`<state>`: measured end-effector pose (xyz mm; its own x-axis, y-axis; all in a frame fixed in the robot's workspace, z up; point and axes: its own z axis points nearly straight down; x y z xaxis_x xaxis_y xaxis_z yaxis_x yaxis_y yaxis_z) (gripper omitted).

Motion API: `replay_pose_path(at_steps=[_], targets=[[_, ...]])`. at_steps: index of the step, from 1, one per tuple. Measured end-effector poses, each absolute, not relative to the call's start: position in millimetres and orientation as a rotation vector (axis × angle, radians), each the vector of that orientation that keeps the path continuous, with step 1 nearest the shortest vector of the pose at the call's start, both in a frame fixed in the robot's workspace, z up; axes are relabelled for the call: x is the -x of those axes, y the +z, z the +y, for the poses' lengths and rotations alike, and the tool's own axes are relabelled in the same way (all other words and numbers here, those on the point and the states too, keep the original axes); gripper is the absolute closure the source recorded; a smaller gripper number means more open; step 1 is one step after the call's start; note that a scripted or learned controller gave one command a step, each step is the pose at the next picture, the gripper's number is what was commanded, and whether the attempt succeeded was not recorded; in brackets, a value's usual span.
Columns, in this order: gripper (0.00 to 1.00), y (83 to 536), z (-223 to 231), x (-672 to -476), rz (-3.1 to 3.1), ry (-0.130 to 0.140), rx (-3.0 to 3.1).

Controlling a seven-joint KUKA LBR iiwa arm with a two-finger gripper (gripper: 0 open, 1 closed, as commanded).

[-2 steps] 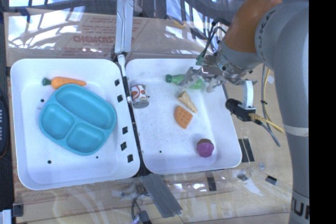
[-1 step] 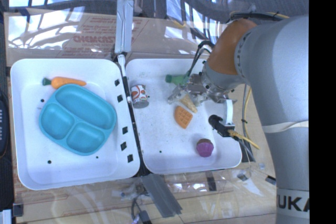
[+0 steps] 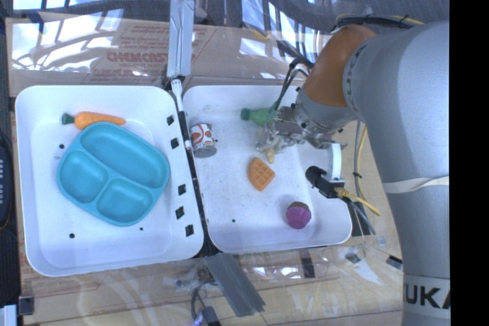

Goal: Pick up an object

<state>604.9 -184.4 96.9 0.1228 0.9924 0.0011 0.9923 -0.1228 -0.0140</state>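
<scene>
the gripper (image 3: 269,143) hangs over a small green object (image 3: 258,115) in the right bin (image 3: 229,237); finger state i cannot tell. it looks light, rigid, slippery; pinch across its middle

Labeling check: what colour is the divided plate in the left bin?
Light blue divided plate, clearest in the camera view.

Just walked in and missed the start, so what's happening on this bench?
The arm has reached into the right bin, its gripper low near the back beside a green object. Lying loose in that bin are a small can, an orange waffle-like piece and a purple object. The left bin holds a blue divided plate and a toy carrot.
</scene>
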Motion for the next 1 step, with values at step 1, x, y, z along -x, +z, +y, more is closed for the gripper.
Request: replay_pose_path(at_steps=[1], targets=[[1.0,191.8,-74.7,-610.6,-1.955,0.002,2.455]])
